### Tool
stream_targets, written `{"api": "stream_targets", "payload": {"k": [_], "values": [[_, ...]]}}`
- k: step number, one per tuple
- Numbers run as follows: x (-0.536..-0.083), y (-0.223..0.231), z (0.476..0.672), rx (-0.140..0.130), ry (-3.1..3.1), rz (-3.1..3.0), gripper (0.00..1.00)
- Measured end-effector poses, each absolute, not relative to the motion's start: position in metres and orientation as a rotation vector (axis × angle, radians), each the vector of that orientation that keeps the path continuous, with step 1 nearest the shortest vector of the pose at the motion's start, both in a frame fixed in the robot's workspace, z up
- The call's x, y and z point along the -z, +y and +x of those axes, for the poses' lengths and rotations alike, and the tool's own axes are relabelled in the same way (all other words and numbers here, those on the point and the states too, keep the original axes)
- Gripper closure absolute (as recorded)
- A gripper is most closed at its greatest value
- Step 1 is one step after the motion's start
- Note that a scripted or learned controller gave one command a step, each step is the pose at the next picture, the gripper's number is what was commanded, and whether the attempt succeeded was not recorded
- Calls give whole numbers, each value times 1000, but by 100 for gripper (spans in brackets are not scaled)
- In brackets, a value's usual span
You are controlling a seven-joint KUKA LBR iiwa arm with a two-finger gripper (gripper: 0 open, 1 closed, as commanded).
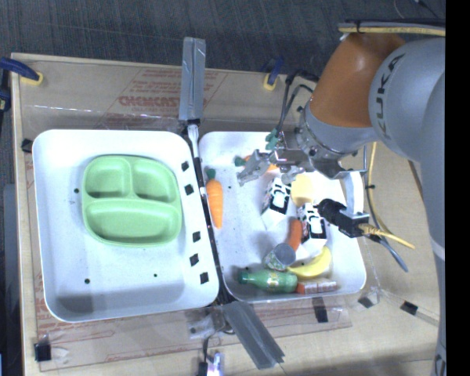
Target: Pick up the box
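Over the right bin [229, 210] the gripper [294, 188] hovers by the yellow box [303, 188] — approach step; finger state I cannot tell — next, a descent squarely onto it.

The arm [376, 77] reaches over the right bin [235, 233], where a carrot [215, 200], green bottle [268, 280] and banana [317, 263] lie. A green tray [131, 200] sits in the left bin [55, 233].

grey arm [407, 84], orange band [352, 84], dark kuka lettering, black cables
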State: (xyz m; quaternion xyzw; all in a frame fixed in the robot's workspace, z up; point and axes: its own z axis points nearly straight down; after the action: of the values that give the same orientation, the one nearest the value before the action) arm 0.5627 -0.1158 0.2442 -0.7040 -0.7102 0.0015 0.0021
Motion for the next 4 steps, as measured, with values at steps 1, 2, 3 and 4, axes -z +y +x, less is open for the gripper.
{"api": "stream_targets", "payload": {"k": [1,2,3,4], "values": [[-149,-159,506,-3,-2405,-2015,0],[-91,-141,529,-3,-2419,-1998,0],[-114,-137,570,-3,-2352,-2079,0],[-124,-137,570,-4,-2353,-2075,100]]}}
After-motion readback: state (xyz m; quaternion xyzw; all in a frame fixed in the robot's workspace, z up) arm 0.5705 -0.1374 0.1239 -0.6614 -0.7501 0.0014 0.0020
